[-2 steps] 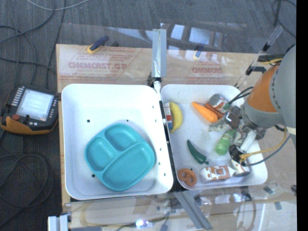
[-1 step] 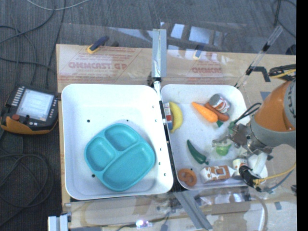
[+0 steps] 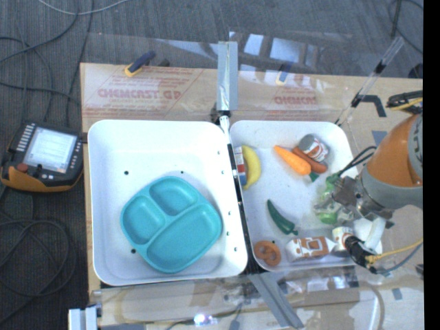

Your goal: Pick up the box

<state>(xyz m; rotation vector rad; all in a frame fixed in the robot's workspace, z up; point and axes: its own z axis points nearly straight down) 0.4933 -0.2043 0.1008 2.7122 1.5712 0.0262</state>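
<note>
The box [image 3: 313,247] is a small oblong carton, mostly white, with orange and brown printing on its upturned face. It lies flat on a long side in the right bin [image 3: 289,184], close against that bin's near wall. Its length runs roughly along the wall, just right of a round brown disc [image 3: 267,253].

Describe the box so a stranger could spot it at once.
Look in the right bin, not the one holding the teal plate. The box lies at its near edge, beside a round brown disc. It alone is a flat-sided white-and-orange carton.
</note>
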